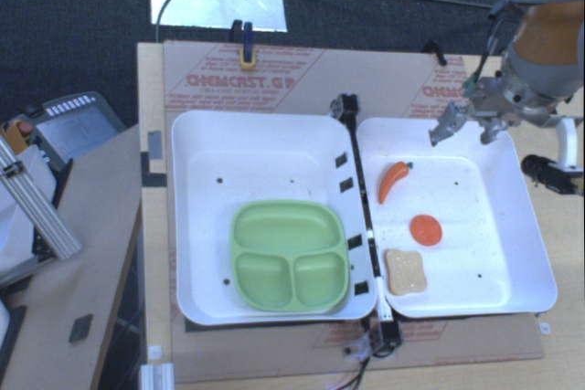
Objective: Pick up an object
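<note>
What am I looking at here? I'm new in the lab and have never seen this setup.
One camera looks down at a slant on a bench. A grey and orange robot arm reaches in from the right; its two-finger hand is open above the right white bin's far edge, holding nothing. That bin holds toy food: an orange carrot, a round red slice and a tan bread slice. The left bin holds a green divided plate.

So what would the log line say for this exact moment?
gripper: open, above right bin's far edge, holding nothing | right bin: carrot, tomato slice, bread slice | left bin: green divided plate
</note>
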